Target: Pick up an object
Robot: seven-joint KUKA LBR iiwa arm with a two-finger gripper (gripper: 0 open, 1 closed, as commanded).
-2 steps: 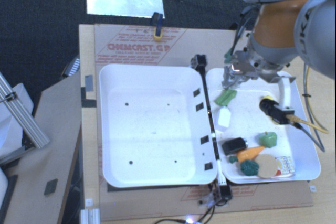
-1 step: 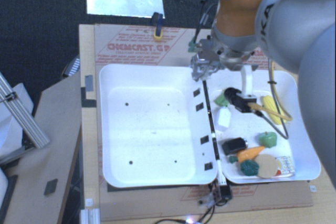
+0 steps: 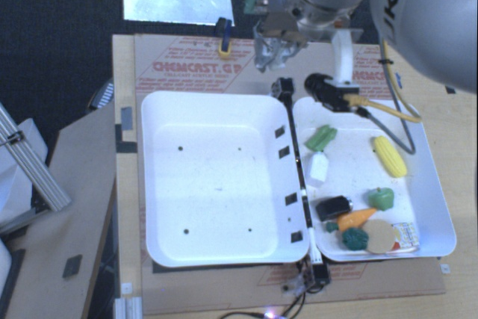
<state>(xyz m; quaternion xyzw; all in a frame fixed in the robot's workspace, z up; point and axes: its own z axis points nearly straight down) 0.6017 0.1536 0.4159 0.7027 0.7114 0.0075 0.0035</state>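
The right bin (image 3: 429,198) holds several small objects: a green pod (image 3: 321,137), a white block (image 3: 319,166), a yellow corn cob (image 3: 390,155), a small green piece (image 3: 381,198), a black block (image 3: 334,206), an orange carrot (image 3: 357,218), a dark green lump (image 3: 355,238), a tan disc (image 3: 381,235) and a printed packet (image 3: 405,234). My gripper (image 3: 270,56) hangs above the bench behind the bins, near their shared back corner, well apart from every object. Nothing shows in it.
The left bin (image 3: 216,183) lies beside the right one, with a row of black clips (image 3: 291,153) along the shared wall. A black fitting with a yellow cable (image 3: 328,93) hangs over the right bin's back edge. A yellow clamp (image 3: 223,48) stands on the cardboard behind.
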